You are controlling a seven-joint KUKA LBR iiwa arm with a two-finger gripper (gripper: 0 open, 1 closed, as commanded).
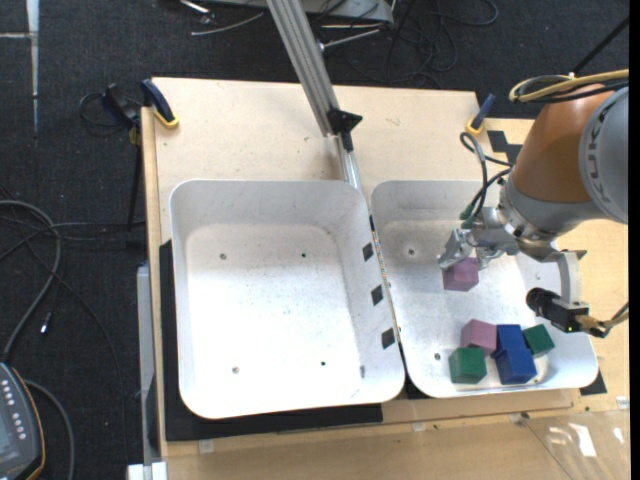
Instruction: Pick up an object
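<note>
My gripper (462,258) hangs over the middle of the right bin (420,218), reaching in from the right. A small purple block (460,276) sits directly under it, its top edge tucked between the two fingertips, so the gripper is shut on it. Near the bin's front right corner lies a cluster of other blocks: a pink one (479,333), a blue one (514,354), a green one (467,366) and a dark green one (539,340).
The left bin (200,268) stands beside the right one, and their rims meet at a ridge (378,278). A slanted metal pole (305,53) comes down to the bins' back edge. A black cable fitting (560,311) hangs off the arm above the front right blocks.
</note>
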